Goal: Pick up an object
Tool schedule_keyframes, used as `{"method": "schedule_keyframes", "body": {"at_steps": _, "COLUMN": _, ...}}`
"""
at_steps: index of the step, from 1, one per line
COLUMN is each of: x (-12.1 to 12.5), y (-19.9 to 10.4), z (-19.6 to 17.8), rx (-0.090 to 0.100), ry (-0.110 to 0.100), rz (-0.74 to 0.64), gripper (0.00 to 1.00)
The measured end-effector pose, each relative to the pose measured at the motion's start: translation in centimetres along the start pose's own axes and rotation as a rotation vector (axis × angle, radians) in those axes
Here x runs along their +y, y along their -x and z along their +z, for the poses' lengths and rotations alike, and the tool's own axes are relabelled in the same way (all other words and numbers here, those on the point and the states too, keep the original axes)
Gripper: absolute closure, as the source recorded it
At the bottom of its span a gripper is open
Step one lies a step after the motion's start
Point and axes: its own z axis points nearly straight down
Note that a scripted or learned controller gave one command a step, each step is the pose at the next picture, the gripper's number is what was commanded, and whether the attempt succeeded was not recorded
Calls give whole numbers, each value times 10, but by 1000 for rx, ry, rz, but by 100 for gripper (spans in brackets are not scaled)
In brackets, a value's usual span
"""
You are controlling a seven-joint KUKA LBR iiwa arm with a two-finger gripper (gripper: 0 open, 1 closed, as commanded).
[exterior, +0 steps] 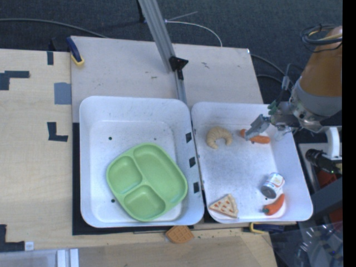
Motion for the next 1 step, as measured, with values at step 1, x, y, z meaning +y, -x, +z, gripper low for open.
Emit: {"method": "schedule_keyframes", "body": {"at_steps": 1, "x": 0, "y": 0, "z": 0, "rx": 0, "ry": 0, "rz": 0, "gripper": 0}}
